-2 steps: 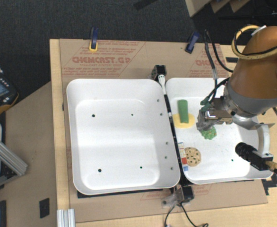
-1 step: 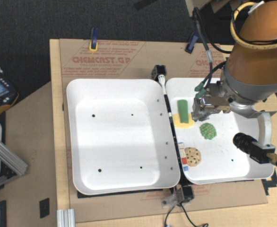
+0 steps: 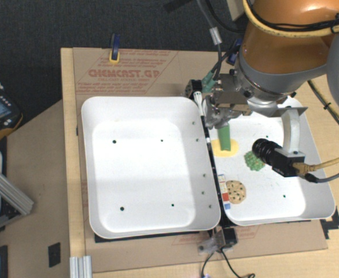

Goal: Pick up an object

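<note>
The grey arm (image 3: 291, 45) with its orange band reaches over the right bin (image 3: 299, 207); the left bin (image 3: 140, 167) lies beside it. The gripper (image 3: 218, 119) hangs at the right bin's upper left corner, just above an upright green object (image 3: 224, 138) standing on a yellow piece (image 3: 227, 150). Whether it grips anything, I cannot tell. Nearby lie a green broccoli-like toy (image 3: 253, 161) and a cookie (image 3: 235, 191).

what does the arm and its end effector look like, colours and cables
The arm is a bulky rounded body with a glossy orange band above a grey wrist section. Black cables run down its upper left side. The end effector is a dark metal assembly with small wires, blurred in this view.
</note>
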{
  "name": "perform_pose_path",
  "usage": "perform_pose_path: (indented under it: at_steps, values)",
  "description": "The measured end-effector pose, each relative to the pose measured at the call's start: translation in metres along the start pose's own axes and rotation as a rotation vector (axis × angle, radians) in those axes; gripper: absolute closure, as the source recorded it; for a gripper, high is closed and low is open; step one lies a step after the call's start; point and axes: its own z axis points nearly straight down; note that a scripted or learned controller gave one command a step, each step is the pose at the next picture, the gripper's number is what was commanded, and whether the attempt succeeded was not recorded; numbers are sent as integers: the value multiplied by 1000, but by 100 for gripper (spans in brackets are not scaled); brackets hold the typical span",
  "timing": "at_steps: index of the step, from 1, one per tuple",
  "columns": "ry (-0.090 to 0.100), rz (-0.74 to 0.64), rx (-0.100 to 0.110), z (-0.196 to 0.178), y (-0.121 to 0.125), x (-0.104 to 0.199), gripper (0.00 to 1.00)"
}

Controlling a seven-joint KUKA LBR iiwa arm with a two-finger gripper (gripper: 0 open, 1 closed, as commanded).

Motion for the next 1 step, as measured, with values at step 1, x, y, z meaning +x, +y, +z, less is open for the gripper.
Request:
perform_pose_path:
  at_steps: [1]
  values:
    - [6, -1, -10, -140, -19, 58, 100]
